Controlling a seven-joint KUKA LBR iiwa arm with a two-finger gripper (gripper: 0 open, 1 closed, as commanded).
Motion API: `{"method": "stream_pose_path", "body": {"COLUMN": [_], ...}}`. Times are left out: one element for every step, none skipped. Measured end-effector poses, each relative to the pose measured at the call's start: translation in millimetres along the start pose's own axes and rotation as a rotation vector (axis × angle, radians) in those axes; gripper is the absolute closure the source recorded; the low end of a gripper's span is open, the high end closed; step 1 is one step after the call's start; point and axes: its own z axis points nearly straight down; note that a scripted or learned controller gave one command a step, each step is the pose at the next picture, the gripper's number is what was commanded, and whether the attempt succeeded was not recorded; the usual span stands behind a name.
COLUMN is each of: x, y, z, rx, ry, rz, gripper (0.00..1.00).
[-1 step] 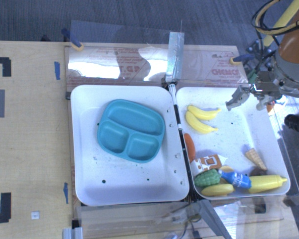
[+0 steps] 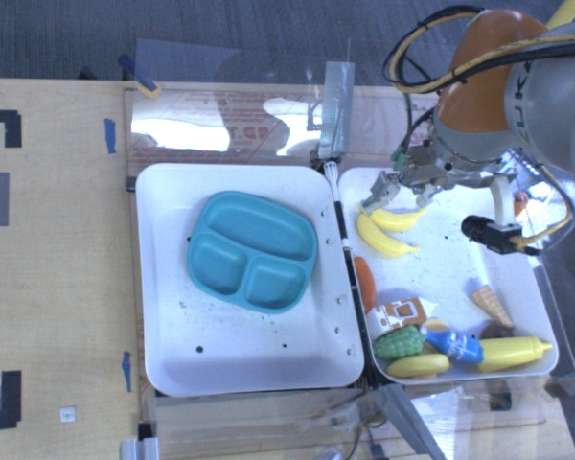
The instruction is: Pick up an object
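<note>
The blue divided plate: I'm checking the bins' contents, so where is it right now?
In the camera view, the blue divided plate lies in the left white bin, toward its upper middle, across the divider from the bananas.

Divided plate [image 2: 252, 249] in left bin [image 2: 163, 333]; bananas [image 2: 387, 232] in right bin [image 2: 527, 286], under pincer [image 2: 402, 186].
</note>
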Motion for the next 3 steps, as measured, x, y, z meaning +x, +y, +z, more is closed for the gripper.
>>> {"method": "stream_pose_path", "body": {"x": [-35, -64, -42], "y": [-54, 21, 23], "z": [92, 94, 90], "rx": [-0.016, 0.006, 0.008], "ry": [-0.004, 0.001, 0.000], "rz": [0.092, 0.149, 0.238], "gripper": [0.00, 0.00, 0.00]}}
